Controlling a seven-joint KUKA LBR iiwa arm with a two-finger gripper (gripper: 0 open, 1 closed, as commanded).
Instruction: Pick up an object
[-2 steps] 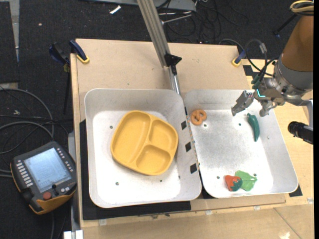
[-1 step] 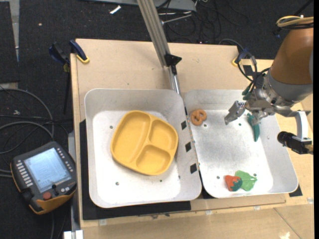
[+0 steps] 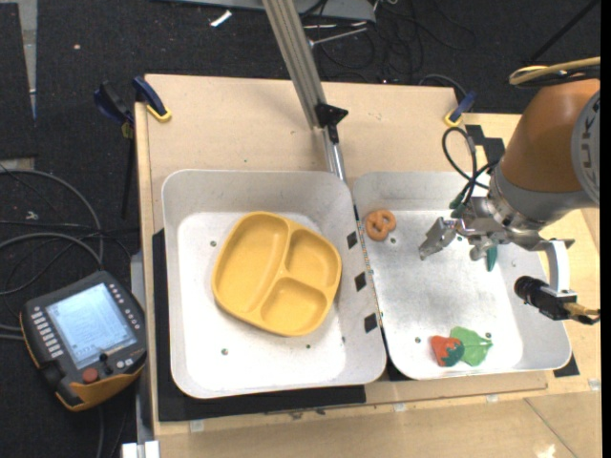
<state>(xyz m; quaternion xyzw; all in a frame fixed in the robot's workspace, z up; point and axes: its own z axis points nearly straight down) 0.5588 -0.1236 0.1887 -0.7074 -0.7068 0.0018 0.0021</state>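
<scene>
Camera view: the gripper (image 3: 465, 241) hangs over the right bin (image 3: 410, 299), its fingers spread with nothing between them. A small pretzel (image 3: 380, 224) lies near that bin's upper left corner. A red-and-green toy (image 3: 460, 347) sits at its lower edge. The left bin (image 3: 191, 284) holds a yellow divided plate (image 3: 277, 272).

table (image 3: 239, 113) seen bearing two white bins | teach pendant (image 3: 84, 337) lying on dark floor at left | cables (image 3: 57, 227) strewn nearby

grey arm (image 3: 558, 160) with orange band
</scene>
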